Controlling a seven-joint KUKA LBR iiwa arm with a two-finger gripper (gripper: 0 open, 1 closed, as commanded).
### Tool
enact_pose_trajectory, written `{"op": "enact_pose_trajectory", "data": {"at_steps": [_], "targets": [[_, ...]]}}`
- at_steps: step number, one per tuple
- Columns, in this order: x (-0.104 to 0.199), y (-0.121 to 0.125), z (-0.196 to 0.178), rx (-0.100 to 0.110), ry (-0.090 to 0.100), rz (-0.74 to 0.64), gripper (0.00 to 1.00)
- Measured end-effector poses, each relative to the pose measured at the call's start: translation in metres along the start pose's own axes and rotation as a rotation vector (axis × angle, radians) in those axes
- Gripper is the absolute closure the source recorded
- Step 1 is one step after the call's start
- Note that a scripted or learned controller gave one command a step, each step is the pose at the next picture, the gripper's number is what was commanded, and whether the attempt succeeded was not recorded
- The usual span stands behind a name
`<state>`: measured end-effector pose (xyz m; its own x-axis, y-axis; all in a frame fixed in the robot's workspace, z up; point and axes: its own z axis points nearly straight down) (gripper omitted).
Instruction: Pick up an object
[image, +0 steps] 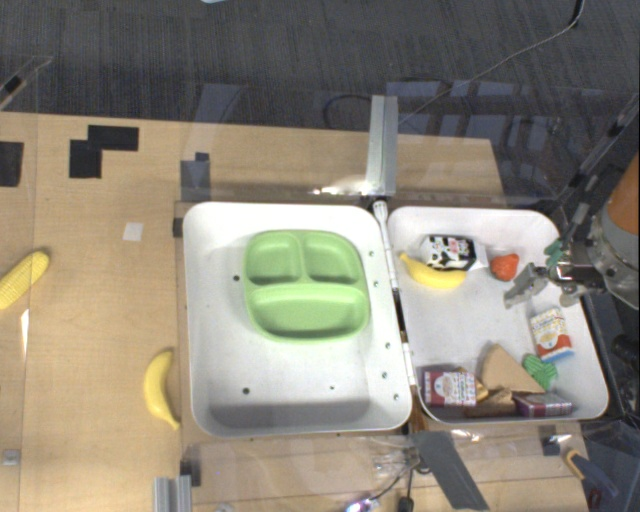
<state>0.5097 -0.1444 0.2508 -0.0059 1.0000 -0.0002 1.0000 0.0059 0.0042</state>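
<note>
The right bin (470, 330) holds several objects. A yellow banana (432, 274) lies beside a black-and-white cow-print carton (448, 251) at the back left. A small red-orange piece (506, 266) sits to their right. A white, red and blue carton (550, 333) lies near the right wall. A tan wedge (503, 370), a green item (541, 371) and maroon boxes (449, 386) crowd the front. My gripper (545, 291) hangs over the bin's right side, just above the white carton. It is open, with nothing between its fingers.
The left bin (215, 400) carries a green divided plate (304, 283). On the bench to the left lie another banana (160, 388) and a yellow corn cob (22, 280). A metal post (383, 145) stands behind the seam between the bins.
</note>
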Motion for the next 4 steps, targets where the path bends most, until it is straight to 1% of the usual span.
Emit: {"op": "enact_pose_trajectory", "data": {"at_steps": [1,2,3,4], "targets": [[0.012,0.087,0.086,0.0,0.0,0.059,0.0],[0.026,0.15,0.136,-0.038,-0.006,0.039,0.0],[0.04,0.145,0.141,-0.051,-0.014,0.017,0.0],[0.039,0.149,0.124,-0.065,-0.02,0.015,1.0]]}}
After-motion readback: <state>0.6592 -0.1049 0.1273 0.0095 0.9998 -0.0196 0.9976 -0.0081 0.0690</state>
